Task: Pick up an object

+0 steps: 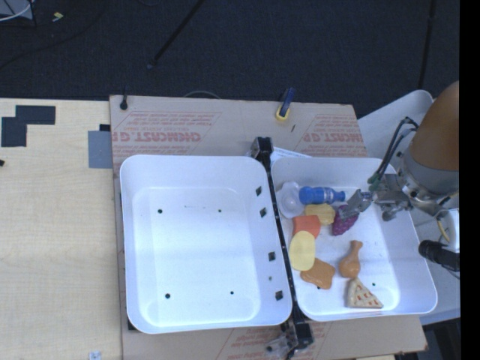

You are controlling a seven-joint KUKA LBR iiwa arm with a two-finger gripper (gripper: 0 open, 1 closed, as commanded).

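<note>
My gripper (358,203) hangs in the right bin (409,291), just above the purple grapes (344,221), right of the blue bottle (319,195). The grapes touch my fingertips; open or closed, I cannot tell.

From my remote seat, the two shallow white plastic bins (196,172) look smooth with a soft sheen. They sit on a brown matt cardboard sheet (187,126) printed with faded red lettering, which lies on a pale wood-grain benchtop (52,223). Behind is dark, rough-looking carpet (225,36). The toys in the right bin look like moulded plastic: a glossy blue bottle with a clear cap (311,195), a smooth yellow oval piece (302,250), an orange-red block (306,225), a matt tan drumstick (350,259), a crusty-looking pizza wedge (362,295) and a bumpy purple grape cluster (345,220). The grey metal gripper (361,201) looks dull.
</note>
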